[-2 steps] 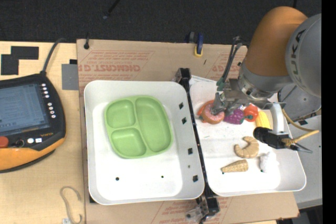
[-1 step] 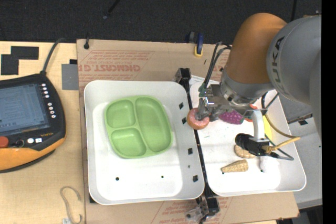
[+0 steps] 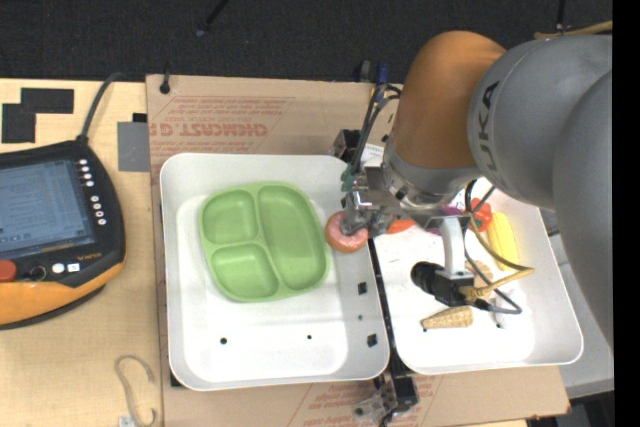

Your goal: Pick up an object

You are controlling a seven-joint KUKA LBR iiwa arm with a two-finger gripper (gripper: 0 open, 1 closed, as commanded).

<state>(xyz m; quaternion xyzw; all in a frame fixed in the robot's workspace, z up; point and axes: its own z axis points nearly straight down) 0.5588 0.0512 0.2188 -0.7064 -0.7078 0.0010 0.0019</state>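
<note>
- Gripper (image 3: 356, 212) on the grey arm with the orange band (image 3: 450, 110) sits low at the seam between the two bins, over the right wall of the left shallow white bin (image 3: 180, 315).
- Wide or narrow? I cannot tell. The wrist hardware blocks the view from this slant, and nothing shows as clamped in it.
- Right under its tip lies a small pink ring-shaped toy, doughnut-like (image 3: 344, 236). It is tucked against that bin's right wall, just beside the green three-compartment plastic plate (image 3: 265, 240).
- Gripper and pink ring are either touching or very nearly so; this view cannot separate the two.
- My read: this is the reach-and-close step on the pink ring. It looks to be resting on the bin floor, so the lift is not yet made.
- Other candidates sit in the right shallow white bin (image 3: 545, 340): a tan waffle-pattern cone (image 3: 447, 319), a yellow banana-like piece (image 3: 500, 235), and a small orange piece (image 3: 401, 226) near the gripper.
- The next move calls for a firm close across the ring's rim, then a straight vertical lift.
- Watch that wall: it leaves little room. A skewed pull could drag the ring along the wall or nudge the green plate, and a low rounded ring may well slip out.
</note>
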